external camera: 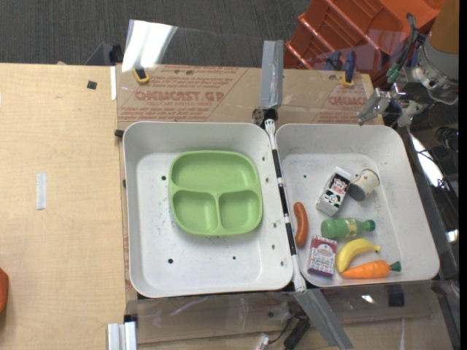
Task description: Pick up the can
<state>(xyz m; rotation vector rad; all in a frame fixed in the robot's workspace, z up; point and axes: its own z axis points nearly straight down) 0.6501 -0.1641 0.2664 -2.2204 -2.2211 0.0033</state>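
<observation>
The can (363, 184) is lying on its side in the right bin (408, 195), touching a small carton (335, 192); the gripper (379, 108) is being held beyond the bin's far rim, probably pre-approach; its jaw state cannot be told.

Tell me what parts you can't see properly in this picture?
- Pincer, camera view: too small and cluttered to tell its fingers apart.
- Arm: cut off by the top-right corner.
- Can: label too small to read.
- Milk carton: print blurred.
</observation>
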